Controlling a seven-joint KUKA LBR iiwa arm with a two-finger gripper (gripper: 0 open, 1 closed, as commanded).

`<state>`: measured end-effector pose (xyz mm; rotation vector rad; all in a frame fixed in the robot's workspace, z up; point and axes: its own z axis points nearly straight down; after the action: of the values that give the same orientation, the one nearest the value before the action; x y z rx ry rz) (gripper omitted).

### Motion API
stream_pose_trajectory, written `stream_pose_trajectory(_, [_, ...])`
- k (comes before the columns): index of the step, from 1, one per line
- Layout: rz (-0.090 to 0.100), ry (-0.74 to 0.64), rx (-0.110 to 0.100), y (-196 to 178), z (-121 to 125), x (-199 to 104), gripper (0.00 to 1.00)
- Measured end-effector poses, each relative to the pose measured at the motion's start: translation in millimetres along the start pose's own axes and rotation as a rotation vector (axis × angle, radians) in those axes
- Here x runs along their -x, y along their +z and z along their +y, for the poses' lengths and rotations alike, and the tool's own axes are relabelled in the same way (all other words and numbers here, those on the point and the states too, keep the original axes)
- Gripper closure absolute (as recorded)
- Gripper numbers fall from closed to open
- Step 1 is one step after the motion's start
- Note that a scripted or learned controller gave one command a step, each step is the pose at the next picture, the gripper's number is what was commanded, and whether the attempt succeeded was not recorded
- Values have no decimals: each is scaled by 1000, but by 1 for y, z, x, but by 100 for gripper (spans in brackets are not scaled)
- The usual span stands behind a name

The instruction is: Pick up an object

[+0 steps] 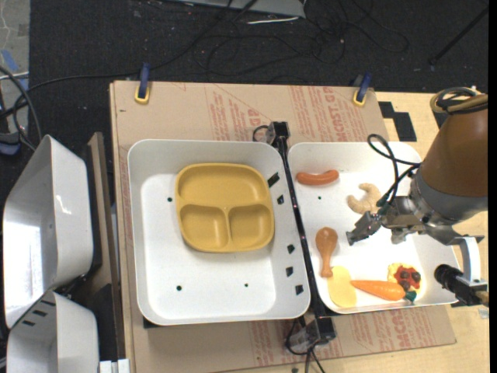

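Camera view: fingers [362, 231] over right bin [342, 162], open-or-closed state unclear, wrist hiding bin's far side.

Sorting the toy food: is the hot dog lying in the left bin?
No, the hot dog lies in the right bin, near its upper left corner.

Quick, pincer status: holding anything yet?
Pincer: over the right bin, nothing visible between its fingers; open or closed cannot be told.
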<state>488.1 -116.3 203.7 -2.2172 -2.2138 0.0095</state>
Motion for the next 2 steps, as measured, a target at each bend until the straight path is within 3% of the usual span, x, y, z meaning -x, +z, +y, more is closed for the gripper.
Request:
stream_pose_trajectory(1, [-2,-2,10,-4,2,0,0])
stream_pose_trajectory(2, [0,-1,4,56,5,-9,0])
